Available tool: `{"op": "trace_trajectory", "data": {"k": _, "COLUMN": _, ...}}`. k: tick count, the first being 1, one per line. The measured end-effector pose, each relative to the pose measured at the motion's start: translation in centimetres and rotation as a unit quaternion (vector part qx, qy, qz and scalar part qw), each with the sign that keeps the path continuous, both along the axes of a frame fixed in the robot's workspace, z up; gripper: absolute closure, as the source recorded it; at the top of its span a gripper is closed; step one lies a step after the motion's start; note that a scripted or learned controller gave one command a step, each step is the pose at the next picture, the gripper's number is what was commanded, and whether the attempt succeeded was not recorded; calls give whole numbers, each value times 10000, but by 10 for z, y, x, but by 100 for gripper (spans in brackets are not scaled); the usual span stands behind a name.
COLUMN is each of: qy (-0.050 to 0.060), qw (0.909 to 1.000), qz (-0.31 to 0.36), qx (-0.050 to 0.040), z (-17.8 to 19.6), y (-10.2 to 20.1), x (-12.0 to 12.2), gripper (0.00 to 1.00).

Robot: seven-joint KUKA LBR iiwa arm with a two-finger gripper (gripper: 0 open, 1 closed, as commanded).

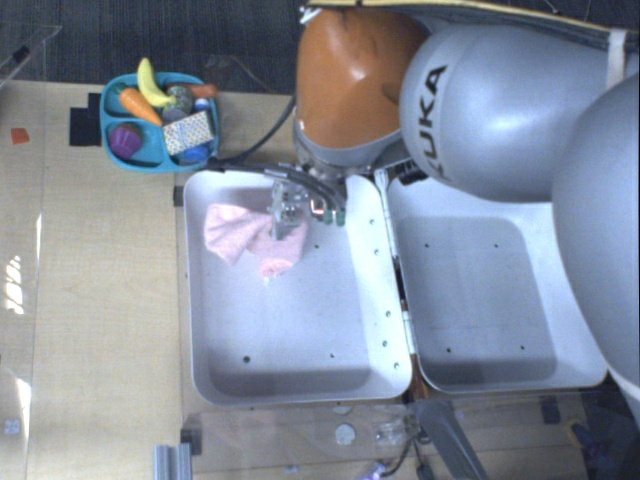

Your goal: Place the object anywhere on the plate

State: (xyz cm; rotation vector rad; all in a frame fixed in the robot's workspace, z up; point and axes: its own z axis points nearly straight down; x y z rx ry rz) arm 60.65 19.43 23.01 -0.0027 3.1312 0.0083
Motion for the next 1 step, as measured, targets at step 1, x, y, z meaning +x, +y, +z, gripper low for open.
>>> {"op": "trace_trajectory", "data": {"k": 1, "qy": -2, "qw": 10000, "qz": -3, "qx": 1, "z": 0, "y": 0, "x": 0, "gripper": 0}}
